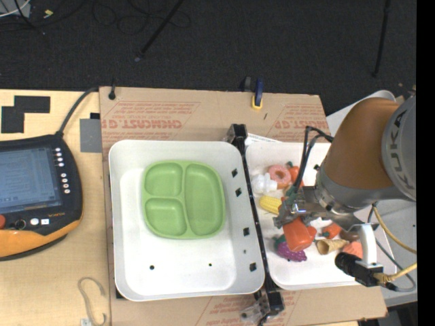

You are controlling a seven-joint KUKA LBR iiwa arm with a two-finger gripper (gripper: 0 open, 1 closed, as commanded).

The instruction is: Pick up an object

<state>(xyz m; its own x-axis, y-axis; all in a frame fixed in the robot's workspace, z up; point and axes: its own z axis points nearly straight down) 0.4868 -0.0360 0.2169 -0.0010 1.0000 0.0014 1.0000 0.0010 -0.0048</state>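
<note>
Nearest the lens, a metal clip (266, 306) sits at the front edge of the cardboard sheet (183, 114), just below the seam where the two white bins meet. That brown, printed cardboard lies over a pale wooden bench (41, 277), and beyond it the floor (204, 32) is dark carpet strewn with thin black cables. Left of the cardboard rests a teach pendant (34, 195), grey screen, orange rim. On the cardboard, the left bin (129, 270) is smooth glossy plastic with rounded corners, and inside it lies a matte green plate (184, 200) split into three compartments. The right bin (299, 280), beside the green plate's bin, holds a jumble of small toy foods: a pink ring (278, 174), a yellow corn cob (270, 203), a purple grape cluster (293, 252), a tan cone (322, 246). The gripper (297, 212) is down among them, the arm's orange band (363, 141) bulging above, and an orange-red toy (298, 236) lies just below the metal tips. Whether the claw is released or clenched, I cannot tell: the wrist hides its tips.
</note>
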